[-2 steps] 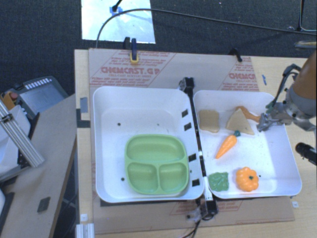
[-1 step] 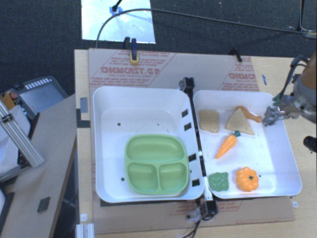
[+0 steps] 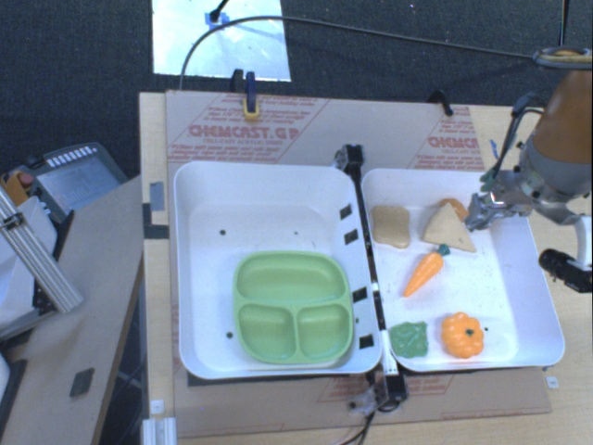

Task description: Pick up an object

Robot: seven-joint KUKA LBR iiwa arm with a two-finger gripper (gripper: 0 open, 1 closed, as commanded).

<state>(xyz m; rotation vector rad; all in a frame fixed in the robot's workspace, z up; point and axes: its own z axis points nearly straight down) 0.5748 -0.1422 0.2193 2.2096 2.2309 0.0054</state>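
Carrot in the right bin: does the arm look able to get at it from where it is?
Probably yes. The carrot lies apart from the other food, with nothing above it, just below-left of the pincer.

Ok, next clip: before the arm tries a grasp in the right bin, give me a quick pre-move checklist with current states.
1. Candidate objects in right bin: ok; carrot, pumpkin, bread slice, wedge, green piece.
2. Gripper over that bin: ok, at the wedge's right edge.
3. Something between the fingers: cannot tell.
4. Objects spaced apart: not ok for the wedge, whose tip meets the carrot top; others ok.
5. Green tray out of the way: ok, in left bin.
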